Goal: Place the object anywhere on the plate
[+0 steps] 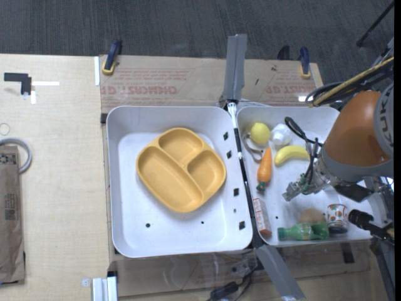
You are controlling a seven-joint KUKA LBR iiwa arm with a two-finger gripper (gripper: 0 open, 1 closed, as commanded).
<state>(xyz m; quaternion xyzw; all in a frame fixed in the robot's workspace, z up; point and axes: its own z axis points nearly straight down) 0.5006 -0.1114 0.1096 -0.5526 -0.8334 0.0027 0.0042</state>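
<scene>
A yellow three-compartment plate [180, 168] lies in the left bin [125, 231]. The right bin [269, 234] holds a lemon [260, 132], a banana [292, 153], a carrot [265, 165], a green bottle [303, 232], a small patterned cup [336, 215], a brownish round item [309, 216] and a red-labelled tube [260, 215]. My gripper [301, 185] hangs low over the middle of the right bin, just below the banana and right of the carrot. Nothing shows between its fingers.
A white crumpled item [280, 132] lies by the lemon. A grey divider bar [235, 68] runs up from between the bins. Clamps [112, 56] hold cardboard behind the bins. A brown bag [9, 212] lies at the far left of the bench.
</scene>
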